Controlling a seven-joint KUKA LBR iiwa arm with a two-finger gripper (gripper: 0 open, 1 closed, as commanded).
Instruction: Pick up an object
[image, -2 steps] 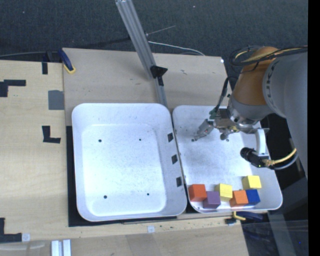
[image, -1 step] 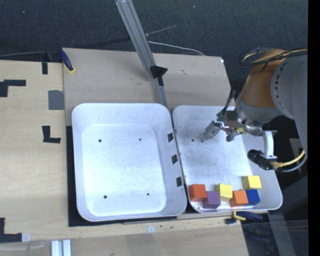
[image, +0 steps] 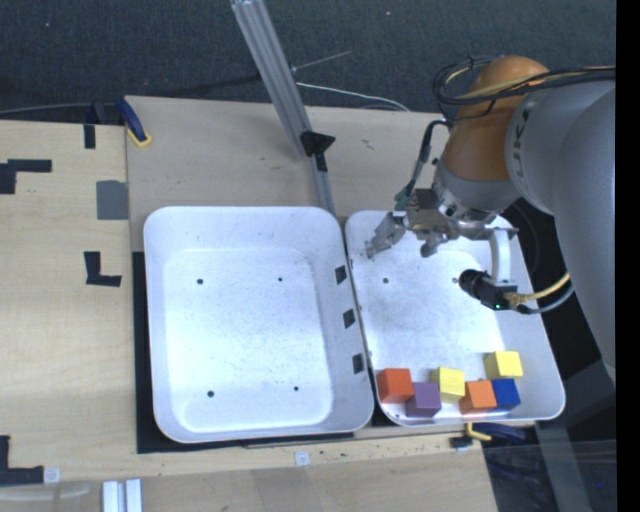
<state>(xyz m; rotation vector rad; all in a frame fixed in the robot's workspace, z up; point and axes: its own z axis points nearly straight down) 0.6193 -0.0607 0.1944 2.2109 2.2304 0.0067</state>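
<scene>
- The gripper (image: 405, 238) hangs over the far end of the right bin (image: 420, 300), fingers spread apart with nothing between them.
- Small blocks cluster along that bin's near edge, well apart from the gripper: orange block (image: 395, 384), purple block (image: 426, 398), yellow block (image: 451, 382), blue block (image: 505, 394).

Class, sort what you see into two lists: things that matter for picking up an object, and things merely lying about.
For the job:
end effector
orange block
purple block
yellow block
blue block
right bin

Lying about:
left bin
metal pole
black tape marks
</scene>
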